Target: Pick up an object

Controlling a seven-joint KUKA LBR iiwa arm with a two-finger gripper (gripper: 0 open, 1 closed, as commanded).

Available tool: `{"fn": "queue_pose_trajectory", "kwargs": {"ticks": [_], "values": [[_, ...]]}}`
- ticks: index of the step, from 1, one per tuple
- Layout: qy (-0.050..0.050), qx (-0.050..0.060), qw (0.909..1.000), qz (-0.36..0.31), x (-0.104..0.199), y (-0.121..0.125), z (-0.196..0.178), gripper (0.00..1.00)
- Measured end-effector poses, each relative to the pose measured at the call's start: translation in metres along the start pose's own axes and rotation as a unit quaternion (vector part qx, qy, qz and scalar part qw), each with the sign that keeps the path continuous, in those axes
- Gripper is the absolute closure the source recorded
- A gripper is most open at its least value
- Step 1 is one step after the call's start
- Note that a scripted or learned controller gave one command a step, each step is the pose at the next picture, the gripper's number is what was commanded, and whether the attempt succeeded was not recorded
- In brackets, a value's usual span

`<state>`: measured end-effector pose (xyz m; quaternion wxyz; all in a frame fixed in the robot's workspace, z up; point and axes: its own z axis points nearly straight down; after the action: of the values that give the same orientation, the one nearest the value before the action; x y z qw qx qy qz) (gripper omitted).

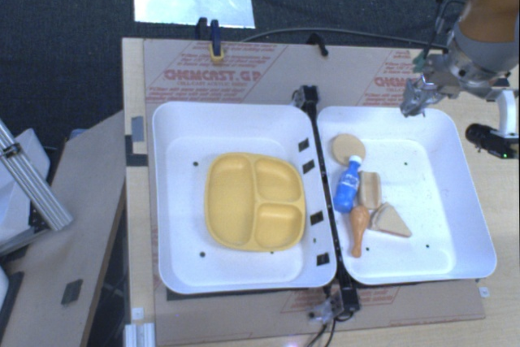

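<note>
Claw (pixel 413 105) over right bin (pixel 467 199) far rim, grip unclear; blue bottle (pixel 348 184) w/ food toys.

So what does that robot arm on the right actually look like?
The arm is grey metal with a broad orange band above the wrist and rounded, chunky sections. Dark cables loop around its upper part. It ends in a small grey metal tool, beside a black attachment.

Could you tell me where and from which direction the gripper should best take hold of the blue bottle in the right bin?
Grip the blue bottle across its blue body, coming straight down from above. It lies flat, white cap toward the round tan piece, and its left flank is free. A tan block crowds its right side, so the finger there has little room.
</note>
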<state>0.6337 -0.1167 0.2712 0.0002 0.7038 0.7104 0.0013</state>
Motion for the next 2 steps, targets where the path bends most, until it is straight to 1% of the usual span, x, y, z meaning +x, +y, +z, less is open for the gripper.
{"fn": "queue_pose_trajectory", "kwargs": {"ticks": [1, 2], "values": [[0.000, 0.000, 1.0000, 0.000, 0.049, -0.008, 0.006, 1.00], [0.000, 0.001, 1.0000, 0.001, 0.089, -0.035, 0.012, 1.00]]}}
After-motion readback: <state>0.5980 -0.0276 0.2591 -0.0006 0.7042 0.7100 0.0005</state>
